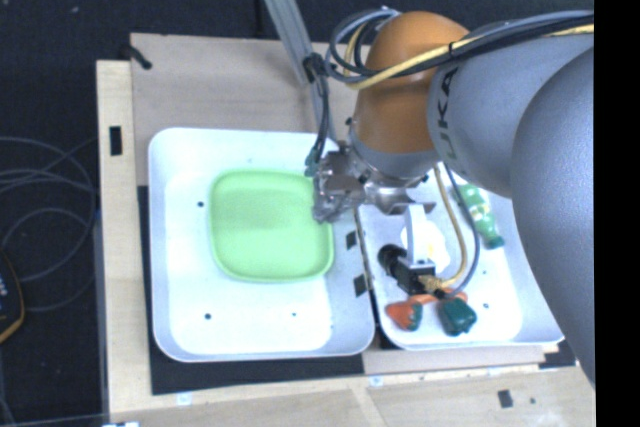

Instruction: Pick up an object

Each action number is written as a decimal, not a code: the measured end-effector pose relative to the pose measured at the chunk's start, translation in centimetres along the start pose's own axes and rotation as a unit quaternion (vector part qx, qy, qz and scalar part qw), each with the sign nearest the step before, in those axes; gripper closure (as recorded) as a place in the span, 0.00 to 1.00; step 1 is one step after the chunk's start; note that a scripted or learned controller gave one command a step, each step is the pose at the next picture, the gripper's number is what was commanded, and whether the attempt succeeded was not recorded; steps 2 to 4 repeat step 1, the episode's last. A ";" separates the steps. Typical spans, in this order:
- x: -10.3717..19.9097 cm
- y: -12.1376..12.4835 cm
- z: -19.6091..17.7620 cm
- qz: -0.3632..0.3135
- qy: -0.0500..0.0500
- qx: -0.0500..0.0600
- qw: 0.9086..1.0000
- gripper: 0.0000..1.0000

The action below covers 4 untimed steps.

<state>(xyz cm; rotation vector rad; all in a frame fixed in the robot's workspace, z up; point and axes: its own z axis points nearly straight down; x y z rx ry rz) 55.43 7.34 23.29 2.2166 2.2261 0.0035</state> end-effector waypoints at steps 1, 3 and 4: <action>-0.3 0.0 0.1 0.002 -0.001 0.001 1.000 0.00; -0.3 0.0 0.1 0.002 -0.001 0.001 1.000 0.00; -0.3 0.0 0.1 0.002 -0.001 0.001 1.000 0.00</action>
